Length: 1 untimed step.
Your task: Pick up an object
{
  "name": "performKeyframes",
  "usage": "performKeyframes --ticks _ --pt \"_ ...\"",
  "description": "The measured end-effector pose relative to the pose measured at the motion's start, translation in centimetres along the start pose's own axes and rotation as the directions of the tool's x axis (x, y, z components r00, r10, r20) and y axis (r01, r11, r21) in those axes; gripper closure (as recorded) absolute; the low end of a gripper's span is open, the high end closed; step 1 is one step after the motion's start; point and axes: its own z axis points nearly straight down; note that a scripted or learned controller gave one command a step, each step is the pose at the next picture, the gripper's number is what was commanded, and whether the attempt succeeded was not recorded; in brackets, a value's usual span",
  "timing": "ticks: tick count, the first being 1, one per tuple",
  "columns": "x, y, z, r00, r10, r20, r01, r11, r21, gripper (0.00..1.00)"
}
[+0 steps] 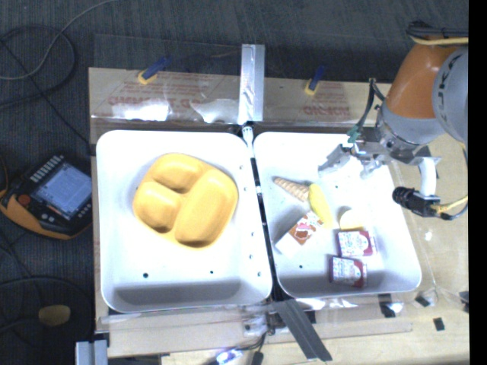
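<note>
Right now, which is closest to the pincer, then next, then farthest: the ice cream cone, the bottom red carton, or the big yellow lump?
From the pincer:
1. Ice cream cone, right bin, just left of it.
2. Bottom red carton, right bin's near edge.
3. Big yellow lump, left bin.

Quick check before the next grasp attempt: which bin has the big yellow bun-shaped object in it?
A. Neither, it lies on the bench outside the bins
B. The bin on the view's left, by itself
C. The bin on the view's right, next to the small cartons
B: the big yellow object lies alone in the left bin, while the small cartons lie in the right bin.
</note>
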Motion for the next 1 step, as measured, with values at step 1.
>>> performKeyframes --ticks 1 --pt "2.04 -1.54 9.20 0.999 -0.041 0.002 0.041 0.999 -0.001 0.00"
